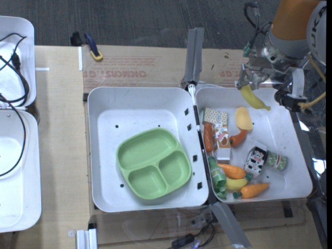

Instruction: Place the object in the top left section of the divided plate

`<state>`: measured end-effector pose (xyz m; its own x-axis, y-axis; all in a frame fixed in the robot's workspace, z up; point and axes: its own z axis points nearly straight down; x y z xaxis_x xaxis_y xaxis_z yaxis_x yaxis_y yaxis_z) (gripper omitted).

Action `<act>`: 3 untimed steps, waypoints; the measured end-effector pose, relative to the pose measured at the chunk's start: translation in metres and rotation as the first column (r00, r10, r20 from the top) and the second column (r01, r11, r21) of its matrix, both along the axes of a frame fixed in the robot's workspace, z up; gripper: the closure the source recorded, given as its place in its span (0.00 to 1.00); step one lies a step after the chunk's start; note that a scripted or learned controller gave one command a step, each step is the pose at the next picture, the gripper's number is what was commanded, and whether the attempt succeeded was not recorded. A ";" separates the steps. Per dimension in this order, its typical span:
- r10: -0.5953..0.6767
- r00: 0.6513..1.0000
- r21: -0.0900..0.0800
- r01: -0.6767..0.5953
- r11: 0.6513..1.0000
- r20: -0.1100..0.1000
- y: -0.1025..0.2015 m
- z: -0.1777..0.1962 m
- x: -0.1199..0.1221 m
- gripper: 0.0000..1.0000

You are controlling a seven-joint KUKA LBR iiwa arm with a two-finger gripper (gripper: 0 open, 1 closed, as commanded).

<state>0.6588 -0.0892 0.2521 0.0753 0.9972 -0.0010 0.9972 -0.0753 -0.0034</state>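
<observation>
Gripper [248,85] is hanging over the right bin's [290,191] back edge, fingers pinching a yellow banana [254,98] that is dangling free. Green divided plate [153,163] is sitting in the left bin [104,139]. Cardboard-covered bench [135,66] is lying beneath; dark carpet [129,9] is stretching behind.

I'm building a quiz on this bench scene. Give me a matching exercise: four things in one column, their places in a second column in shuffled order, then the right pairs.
Things:
1. green divided plate
2. banana
3. cow-patterned toy
4. orange carrot

Places:
A. hanging from the gripper over the right bin
B. lying in the left bin
C. near the right bin's front edge
D. middle of the right bin, beside a green-striped can

Pairs: 1-B, 2-A, 3-D, 4-C
</observation>
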 end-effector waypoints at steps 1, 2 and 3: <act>0.093 0.996 0.000 -0.093 0.996 0.000 0.053 -0.034 -0.035 1.00; 0.138 0.990 0.000 -0.138 0.990 -0.001 0.105 -0.062 -0.102 1.00; 0.237 0.972 0.000 -0.237 0.972 0.001 0.169 -0.012 -0.133 1.00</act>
